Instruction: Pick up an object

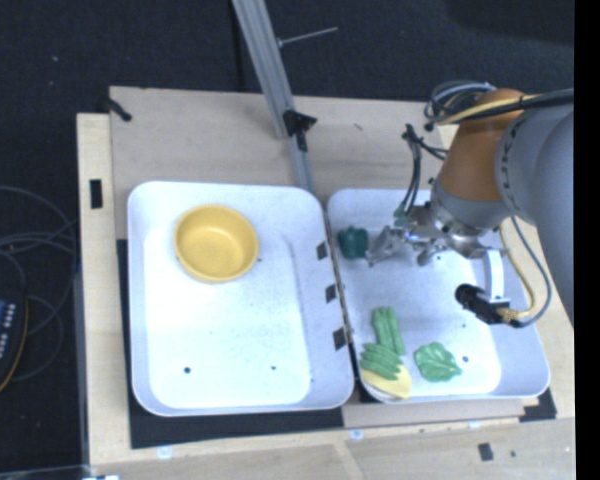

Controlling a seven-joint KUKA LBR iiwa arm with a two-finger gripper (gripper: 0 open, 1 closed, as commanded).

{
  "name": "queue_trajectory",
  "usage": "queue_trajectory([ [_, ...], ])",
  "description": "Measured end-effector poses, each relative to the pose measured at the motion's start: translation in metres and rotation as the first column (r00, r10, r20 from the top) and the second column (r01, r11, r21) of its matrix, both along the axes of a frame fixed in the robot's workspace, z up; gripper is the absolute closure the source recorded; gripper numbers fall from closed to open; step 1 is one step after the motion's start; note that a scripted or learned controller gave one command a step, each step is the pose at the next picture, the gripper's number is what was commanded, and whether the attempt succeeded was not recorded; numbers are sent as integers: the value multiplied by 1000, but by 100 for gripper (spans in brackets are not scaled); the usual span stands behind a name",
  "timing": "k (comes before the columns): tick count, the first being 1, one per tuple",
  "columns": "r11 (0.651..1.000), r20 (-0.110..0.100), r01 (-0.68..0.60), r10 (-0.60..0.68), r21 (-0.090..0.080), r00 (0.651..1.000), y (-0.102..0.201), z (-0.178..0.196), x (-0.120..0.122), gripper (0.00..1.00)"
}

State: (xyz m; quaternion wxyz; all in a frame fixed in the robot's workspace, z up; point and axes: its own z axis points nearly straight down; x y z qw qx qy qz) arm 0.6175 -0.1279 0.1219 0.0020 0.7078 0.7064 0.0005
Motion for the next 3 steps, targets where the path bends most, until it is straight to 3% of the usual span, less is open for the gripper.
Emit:
queue_trajectory([
  [1, 1000, -1, 1, -1, 2, 1000, 1, 10, 0, 100],
  [2, 1000, 2, -1, 1, 1, 1000, -10, 65, 2, 100],
  [3, 1000, 2, -2, 2, 2, 1000, -2, 116, 8, 100],
])
